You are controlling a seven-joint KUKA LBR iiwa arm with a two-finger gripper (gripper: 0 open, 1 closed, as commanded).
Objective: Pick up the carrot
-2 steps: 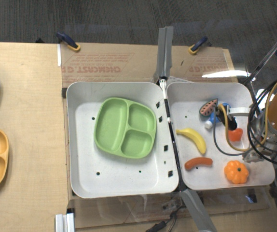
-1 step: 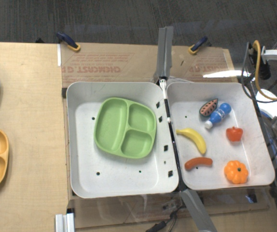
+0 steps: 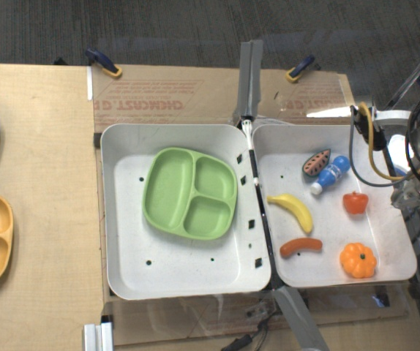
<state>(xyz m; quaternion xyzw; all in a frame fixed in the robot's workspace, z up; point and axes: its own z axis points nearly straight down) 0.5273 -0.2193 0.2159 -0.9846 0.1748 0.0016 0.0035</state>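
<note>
Six items in one bin, one plate in the other.
One carrot (image 3: 355, 203) lies between one blue bottle (image 3: 331, 175) and one pumpkin (image 3: 358, 260), sharing the right bin (image 3: 385, 273) with one banana (image 3: 292, 210), one sausage (image 3: 300, 247) and one striped piece (image 3: 316, 163); the claw's state cannot be told.

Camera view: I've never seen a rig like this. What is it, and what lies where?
One fixed camera looks down at a slant on a bench with two white bins. The left bin holds a green plate. The right bin holds toy food, all lying loose: a banana, sausage, pumpkin, a small red piece, a blue bottle and a striped orange piece, possibly the carrot. Cables hang at the right, where the arm reaches in.
</note>
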